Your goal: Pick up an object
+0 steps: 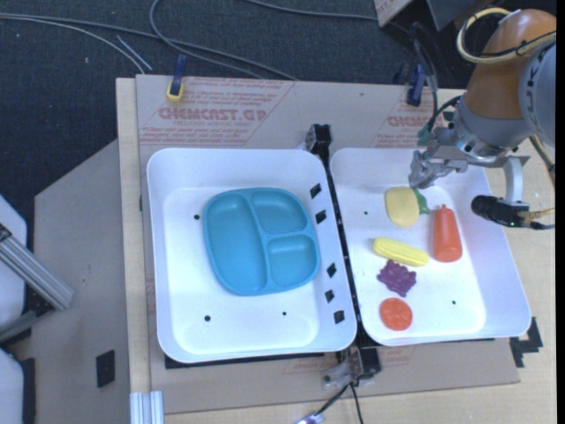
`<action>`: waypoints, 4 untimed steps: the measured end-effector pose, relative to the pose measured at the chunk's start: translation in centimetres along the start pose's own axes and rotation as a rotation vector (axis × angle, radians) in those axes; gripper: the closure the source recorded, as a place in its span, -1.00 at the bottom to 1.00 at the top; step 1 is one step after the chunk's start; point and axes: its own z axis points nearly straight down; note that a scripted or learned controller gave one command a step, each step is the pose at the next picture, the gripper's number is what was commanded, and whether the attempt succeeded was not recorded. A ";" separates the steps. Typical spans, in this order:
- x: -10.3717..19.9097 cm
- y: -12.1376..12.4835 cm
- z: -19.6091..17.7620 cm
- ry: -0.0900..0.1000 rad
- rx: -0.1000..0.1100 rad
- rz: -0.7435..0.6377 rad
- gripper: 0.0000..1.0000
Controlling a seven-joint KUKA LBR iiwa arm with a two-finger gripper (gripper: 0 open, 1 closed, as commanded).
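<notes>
The right bin point(494, 307) holds a pale yellow round fruit point(402, 207), an orange carrot point(446, 233), a yellow corn cob point(402, 253), a purple grape bunch point(397, 278) and a red-orange tomato point(396, 314). My gripper point(427, 171) hangs over the bin's far part, just up and right of the yellow fruit and above the carrot's top. I see nothing between its fingers.
A blue divided plate point(260, 238) lies in the left bin point(177, 325). A black divider point(331, 237) runs between the bins. Clamps sit at the board's far edge, one blue and yellow point(177, 85), one dark point(415, 87). Cables point(203, 25) trail on the floor behind.
</notes>
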 end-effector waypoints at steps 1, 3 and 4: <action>0.0 0.2 -5.5 0.000 -0.001 0.000 1.00; 0.2 1.1 -12.1 0.001 0.002 0.000 1.00; 4.6 -1.2 -9.9 0.003 0.010 -0.002 1.00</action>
